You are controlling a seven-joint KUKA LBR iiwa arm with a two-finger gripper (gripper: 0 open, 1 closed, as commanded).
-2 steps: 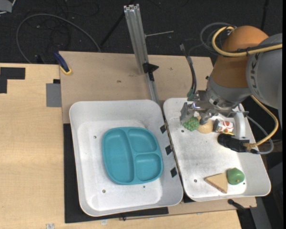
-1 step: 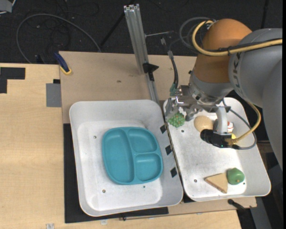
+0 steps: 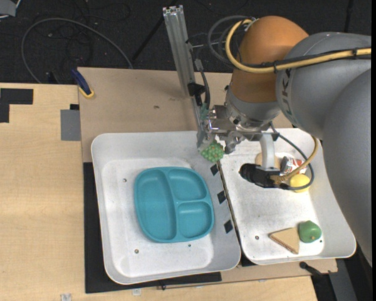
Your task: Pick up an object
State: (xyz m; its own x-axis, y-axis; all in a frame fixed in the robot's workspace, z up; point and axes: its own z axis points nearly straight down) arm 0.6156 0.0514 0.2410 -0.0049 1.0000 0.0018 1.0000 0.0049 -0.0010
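My gripper (image 3: pixel 214 142) hangs over the strip where the two bins meet, near their far edge. A small green knobbly object (image 3: pixel 212 151) sits between its fingertips, lifted above the bin floor, and the fingers are shut on it. In the right bin (image 3: pixel 338 218) a green round fruit (image 3: pixel 309 231) lies near the front beside a tan wedge (image 3: pixel 286 239). A yellow round object (image 3: pixel 299 182) rests toward that bin's middle right.
A teal divided plate (image 3: pixel 173 203) lies in the middle of the left bin (image 3: pixel 109 168). A metal post (image 3: pixel 178 49) stands behind the bins. The arm's grey bulk covers the right bin's far right side.
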